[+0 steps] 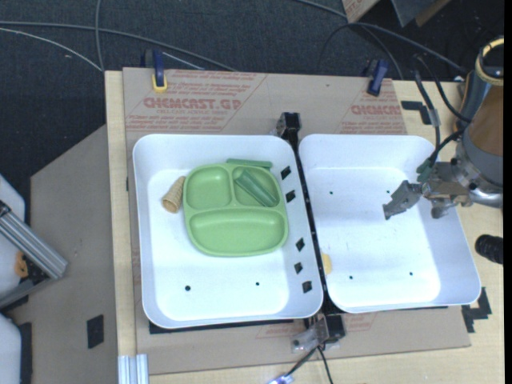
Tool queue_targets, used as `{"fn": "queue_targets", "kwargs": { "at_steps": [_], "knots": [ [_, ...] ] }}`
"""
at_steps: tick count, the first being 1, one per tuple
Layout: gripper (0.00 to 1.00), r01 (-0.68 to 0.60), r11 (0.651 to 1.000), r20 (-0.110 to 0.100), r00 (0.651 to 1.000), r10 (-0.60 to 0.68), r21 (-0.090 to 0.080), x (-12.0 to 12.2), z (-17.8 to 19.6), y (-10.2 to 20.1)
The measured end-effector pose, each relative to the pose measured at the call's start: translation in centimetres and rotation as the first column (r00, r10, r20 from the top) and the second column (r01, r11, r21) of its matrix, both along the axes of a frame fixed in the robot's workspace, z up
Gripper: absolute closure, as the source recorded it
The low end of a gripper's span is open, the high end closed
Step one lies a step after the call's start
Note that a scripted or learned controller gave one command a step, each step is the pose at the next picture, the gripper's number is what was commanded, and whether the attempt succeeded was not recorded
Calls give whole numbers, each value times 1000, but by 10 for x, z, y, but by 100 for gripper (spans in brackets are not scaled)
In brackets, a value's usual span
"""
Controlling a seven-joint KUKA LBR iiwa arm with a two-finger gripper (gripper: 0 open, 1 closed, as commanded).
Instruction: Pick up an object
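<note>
A light green divided plate (236, 212) lies in the left bin (220, 294). A darker green, elongated piece (258, 186) rests in the plate's upper right compartment, and a flat green strip (250, 164) sticks out at the plate's back edge. A tan cone (173, 194) lies against the plate's left side. My gripper (418, 205) hangs over the right part of the right bin (384, 286), well away from the plate. Its fingers stand open, and nothing is between them.
The two bins meet at a black divider with clips (298, 214). A small yellow bit (326, 264) sits at that seam. Blue clamps (160, 74) hold the cardboard base at the back. Cables run across the dark floor behind it.
</note>
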State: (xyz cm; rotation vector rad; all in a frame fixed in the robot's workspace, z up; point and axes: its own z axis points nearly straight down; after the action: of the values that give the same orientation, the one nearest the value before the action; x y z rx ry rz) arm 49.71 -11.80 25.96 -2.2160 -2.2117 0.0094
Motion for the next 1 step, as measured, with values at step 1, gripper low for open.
{"fn": "queue_targets", "kwargs": {
  "at_steps": [1],
  "knots": [
    [0,-3,1000,10,1000,3,-2,2,5,0]
  ]
}}
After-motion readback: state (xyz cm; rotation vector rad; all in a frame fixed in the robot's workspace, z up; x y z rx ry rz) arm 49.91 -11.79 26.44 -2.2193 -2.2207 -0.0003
